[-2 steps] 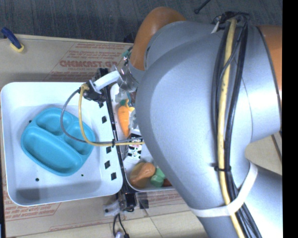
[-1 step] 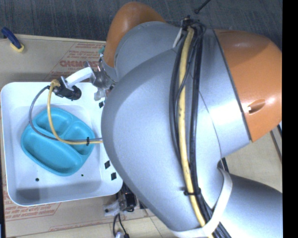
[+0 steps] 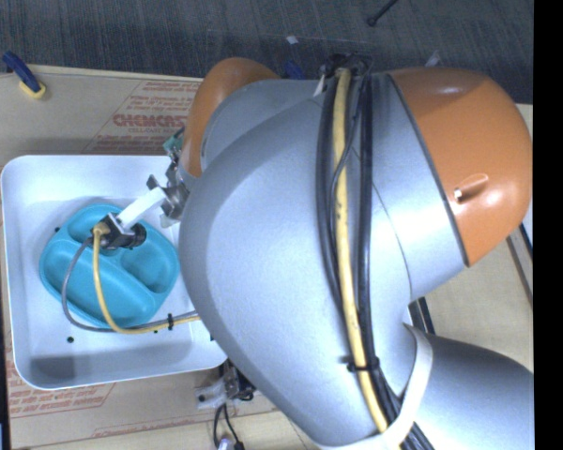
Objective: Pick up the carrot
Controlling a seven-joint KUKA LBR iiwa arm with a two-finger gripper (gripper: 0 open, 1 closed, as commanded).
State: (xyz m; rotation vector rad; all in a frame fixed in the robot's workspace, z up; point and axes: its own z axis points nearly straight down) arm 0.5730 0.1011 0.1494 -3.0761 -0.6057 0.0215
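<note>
arm (image 3: pixel 291 251) is nearest the lens: grey shell with a big orange cover (image 3: pixel 469 167) on its right side. It blocks the bench from the middle to the right edge. cable bundle (image 3: pixel 342 204) runs along the top of the shell.

Under it is the white bin (image 3: pixel 19 279). Its left wall, near wall and far-left corner are visible; its right part is under the arm. One thing is readable in it: a teal moulded piece (image 3: pixel 70 270), lobed, lying flat on the bin floor. It's closer to the left wall than the near wall and touches neither.

gripper (image 3: pixel 172 193) sits low over the bin towards its far edge, just beside the teal piece's far-right lobe. Just some metal hardware is visible there. Can't make out how wide it's spread or whether it has hold of anything.

carrot: can't tell where it is from this angle.

Farther back, the bin sits on a cardboard sheet (image 3: pixel 122 111) with red print. A blue-and-yellow clamp (image 3: pixel 23 75) is at the sheet's far-left corner. Beyond that is dark grey carpet (image 3: pixel 169 7).
</note>
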